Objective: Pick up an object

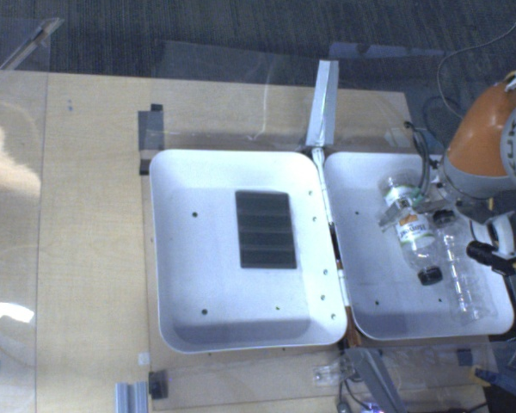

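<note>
Bottle (pixel 410 224) lies tilted in the right bin (pixel 361 308); gripper (pixel 443 205) finger state unclear, so grasp across its body.

We note 2 white bins side by side on the wooden bench (pixel 86 299). The left bin (pixel 181 231) holds 1 dark ribbed rectangular pad (pixel 266 229) near its centre. The right bin (pixel 361 256) holds 1 clear plastic bottle (pixel 410 222) with a label, a small black cap (pixel 429 275) just below it, and a clear tube-like item (pixel 461 278). The arm (pixel 490 140) reaches over the right bin's upper right part.
</note>
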`<state>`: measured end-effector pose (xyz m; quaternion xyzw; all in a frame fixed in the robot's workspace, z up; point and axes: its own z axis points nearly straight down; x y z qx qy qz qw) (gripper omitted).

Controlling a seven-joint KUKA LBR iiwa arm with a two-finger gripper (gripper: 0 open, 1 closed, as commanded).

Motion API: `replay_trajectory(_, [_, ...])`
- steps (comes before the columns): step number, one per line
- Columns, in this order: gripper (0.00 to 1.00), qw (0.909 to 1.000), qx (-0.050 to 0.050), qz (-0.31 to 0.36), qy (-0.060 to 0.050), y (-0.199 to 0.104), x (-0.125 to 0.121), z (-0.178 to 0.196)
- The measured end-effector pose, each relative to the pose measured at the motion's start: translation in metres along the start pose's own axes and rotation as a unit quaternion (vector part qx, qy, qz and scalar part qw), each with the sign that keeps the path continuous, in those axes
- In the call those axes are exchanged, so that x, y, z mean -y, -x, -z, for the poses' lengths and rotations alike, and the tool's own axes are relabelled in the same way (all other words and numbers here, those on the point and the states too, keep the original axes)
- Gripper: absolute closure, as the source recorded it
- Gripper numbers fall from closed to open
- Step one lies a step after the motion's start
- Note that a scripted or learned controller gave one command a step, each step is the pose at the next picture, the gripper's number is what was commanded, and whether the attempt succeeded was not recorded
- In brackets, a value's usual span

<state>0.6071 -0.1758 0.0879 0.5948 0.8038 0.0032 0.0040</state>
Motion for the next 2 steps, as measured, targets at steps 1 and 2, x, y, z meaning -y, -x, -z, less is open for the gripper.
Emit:
replay_trajectory(1, [1.00, 1.0000, 0.000, 0.001, 0.002, -0.002, -0.003, 0.011])
replay_trajectory(2, [1.00, 0.9972, 0.000, 0.075, -0.001, -0.052, -0.040, 0.103])
